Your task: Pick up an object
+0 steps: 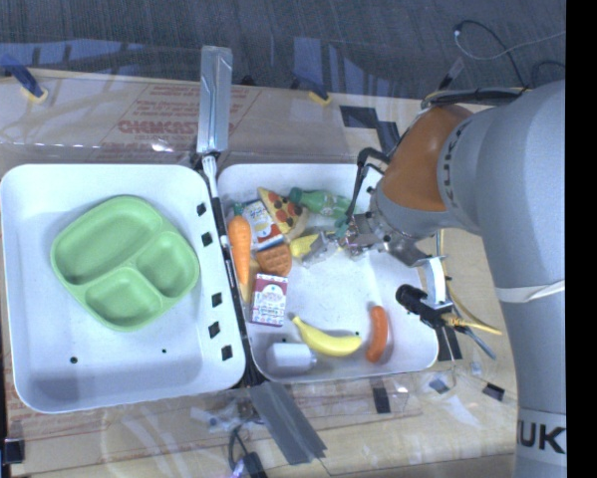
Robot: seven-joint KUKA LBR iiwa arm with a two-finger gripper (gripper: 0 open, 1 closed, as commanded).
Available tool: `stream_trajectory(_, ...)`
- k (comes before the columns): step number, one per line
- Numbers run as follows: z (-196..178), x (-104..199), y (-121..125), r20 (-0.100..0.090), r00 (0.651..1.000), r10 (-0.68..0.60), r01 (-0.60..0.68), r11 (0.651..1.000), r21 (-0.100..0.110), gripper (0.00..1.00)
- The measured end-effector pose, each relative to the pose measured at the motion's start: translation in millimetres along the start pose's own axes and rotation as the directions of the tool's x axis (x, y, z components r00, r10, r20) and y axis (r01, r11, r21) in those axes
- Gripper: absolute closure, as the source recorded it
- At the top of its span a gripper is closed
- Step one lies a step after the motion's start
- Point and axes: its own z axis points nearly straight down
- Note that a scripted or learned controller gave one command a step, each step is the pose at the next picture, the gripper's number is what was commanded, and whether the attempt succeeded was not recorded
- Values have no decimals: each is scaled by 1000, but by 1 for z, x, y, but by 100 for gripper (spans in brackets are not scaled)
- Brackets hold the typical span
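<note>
The counter [99, 118] carries two shallow white bins side by side. The left bin [39, 366] holds a green divided plate [126, 260] with three compartments, lying toward the bin's upper left part.

The right bin [328, 297] holds the small things. An orange carrot [240, 252] lies lengthwise along its left wall. Just right of the carrot sit a colourful carton [269, 215], a brown bread-like piece [274, 260] and, below those, a small red-and-white box [269, 300]. A green item [318, 201] lies near the bin's top edge. Along the bottom are a white block [289, 356], a yellow banana [328, 339] and a reddish sausage [378, 333] standing roughly upright in the view, just beside the banana's right end.

The grey arm [507, 177] with its orange band [423, 162] reaches in from the right, and the gripper [350, 239] is low in the upper middle of the right bin, next to a small yellow piece [303, 246] (too cluttered there to tell whether it is open or closed, or whether it has anything).
</note>
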Motion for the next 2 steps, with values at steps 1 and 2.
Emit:
stream_trajectory(1, 1, -2, -23, -2, 987, 164, -164, 987, 5, 0)
stream_trajectory(2, 2, 24, -29, -2, 959, 284, -284, 959, 7, 0)
